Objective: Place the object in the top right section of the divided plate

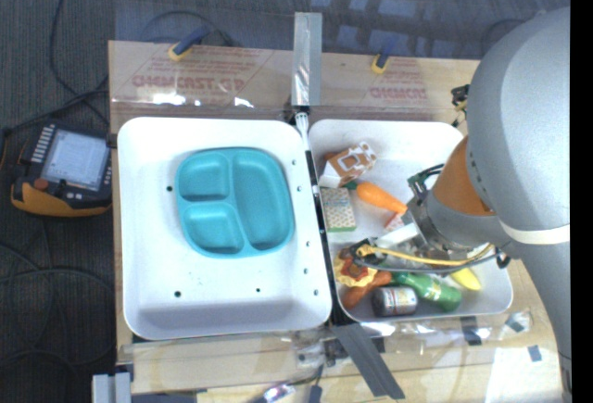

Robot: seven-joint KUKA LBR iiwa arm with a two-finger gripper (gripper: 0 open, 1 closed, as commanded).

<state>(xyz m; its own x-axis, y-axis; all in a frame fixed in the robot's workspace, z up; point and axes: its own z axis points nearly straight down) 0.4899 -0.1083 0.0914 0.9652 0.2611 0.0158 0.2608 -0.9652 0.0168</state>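
Landmark: the divided plate (234, 201), teal, sitting in the left white bin (148, 299) w/ its two small sections toward the left and one large section on the right.

Task obj isn't singled out — candidates all lie in the right bin (408, 134), right of the plate. Carrot (381, 197) is the clearest: long axis runs roughly left-right w/ a slight downward tilt, orange tip pointing right, away from the plate. Just left of it, nearer the plate, a small patterned packet (337, 207); above that a brown-and-white toy (349, 163). Lower down: a dark can (396, 301) lying on its side, axis left-right; a green bottle (428, 288) beside it; a yellow piece (468, 279) further right; a red-orange item (357, 275) closest to the plate.

Arm (523, 123) comes in from the right of the plate, big grey body over the right bin's far side, orange band (456, 190) angled down-left, yellow cable looped below the wrist. Claw — hidden under the wrist, can't tell if clenched or released.

Left of the plate, off the worktop, an orange-edged handheld screen (63, 168) on the floor.
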